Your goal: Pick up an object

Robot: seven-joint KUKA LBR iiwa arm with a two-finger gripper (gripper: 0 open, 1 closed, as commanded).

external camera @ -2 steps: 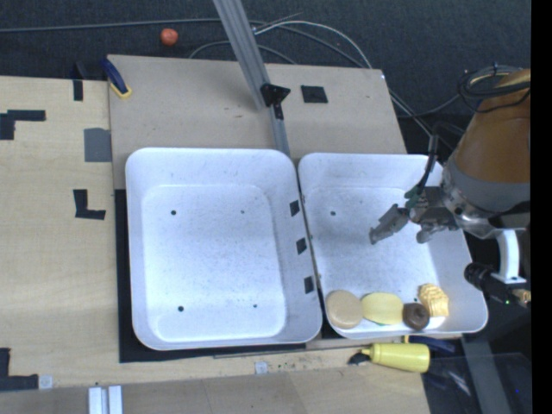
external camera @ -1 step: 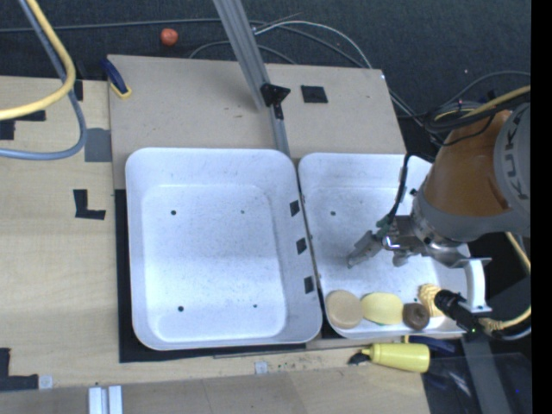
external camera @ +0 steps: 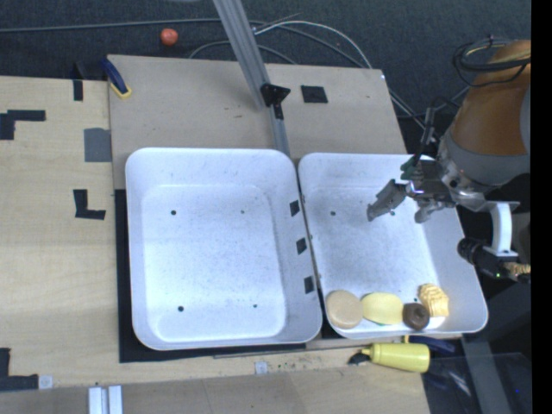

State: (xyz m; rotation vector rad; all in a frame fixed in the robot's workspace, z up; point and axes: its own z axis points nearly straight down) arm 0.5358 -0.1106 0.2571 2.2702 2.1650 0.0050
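My gripper (external camera: 402, 208) hangs over the upper right part of the right bin (external camera: 345, 179), fingers spread open with nothing between them. One finger (external camera: 382, 203) points left and down, the other (external camera: 424, 214) sits nearer the bin's right wall. Along the near edge of the right bin lie a tan round disc (external camera: 344, 310), a pale yellow oval piece (external camera: 380, 307), a dark brown ring (external camera: 416, 316) and a small yellow ridged piece (external camera: 434, 299). These objects are well below the gripper and apart from it.
The left bin (external camera: 211, 244) lies beside the right one. A yellow tool with a black tip (external camera: 395, 356) rests on the bench just in front of the right bin. A slanted metal pole (external camera: 252, 59) crosses behind the bins. A small orange ball (external camera: 169, 35) sits far back.
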